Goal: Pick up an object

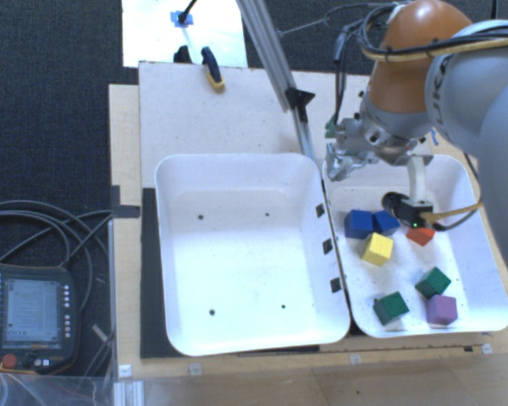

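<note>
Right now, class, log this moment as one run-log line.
tool: over right bin, far left corner | held: nothing seen | blocks: seven, all in right bin | pick: not yet done

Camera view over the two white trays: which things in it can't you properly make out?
- Right shallow white bin: in the camera view, much of its far wall is hidden under the grey and orange robot arm.
- Small orange block: the arm's cabling overlaps it; shape unclear.
- Dark specks in the left shallow white bin: too small to tell holes from marks.
- Grey handheld control unit, lower left: screen too small to read.
</note>
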Robot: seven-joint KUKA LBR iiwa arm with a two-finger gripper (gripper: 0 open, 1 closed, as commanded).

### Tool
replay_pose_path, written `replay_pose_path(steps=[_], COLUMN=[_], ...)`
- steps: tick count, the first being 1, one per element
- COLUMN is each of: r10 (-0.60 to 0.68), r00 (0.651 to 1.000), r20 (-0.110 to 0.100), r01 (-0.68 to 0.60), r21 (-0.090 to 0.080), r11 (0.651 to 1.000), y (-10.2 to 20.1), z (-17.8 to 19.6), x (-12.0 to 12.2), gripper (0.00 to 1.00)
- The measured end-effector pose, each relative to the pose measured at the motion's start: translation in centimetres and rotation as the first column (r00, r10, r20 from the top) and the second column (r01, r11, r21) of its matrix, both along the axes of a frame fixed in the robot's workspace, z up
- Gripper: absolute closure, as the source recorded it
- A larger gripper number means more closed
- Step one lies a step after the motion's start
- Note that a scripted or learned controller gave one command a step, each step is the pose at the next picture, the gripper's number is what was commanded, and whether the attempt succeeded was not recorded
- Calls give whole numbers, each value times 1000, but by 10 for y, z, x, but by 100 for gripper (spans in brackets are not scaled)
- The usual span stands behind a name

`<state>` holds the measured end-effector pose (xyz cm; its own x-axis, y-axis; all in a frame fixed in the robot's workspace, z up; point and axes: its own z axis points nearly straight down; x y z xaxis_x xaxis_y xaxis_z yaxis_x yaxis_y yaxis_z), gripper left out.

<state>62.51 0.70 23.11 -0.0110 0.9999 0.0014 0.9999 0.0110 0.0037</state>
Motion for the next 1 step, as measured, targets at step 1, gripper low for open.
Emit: replay_pose_path(steps=[1], r10=[-1], r00=[1000], r20=[1], r01=[1], r21=[1], r11=[1000], y=[42], z=[2], x=[19], gripper=[100])
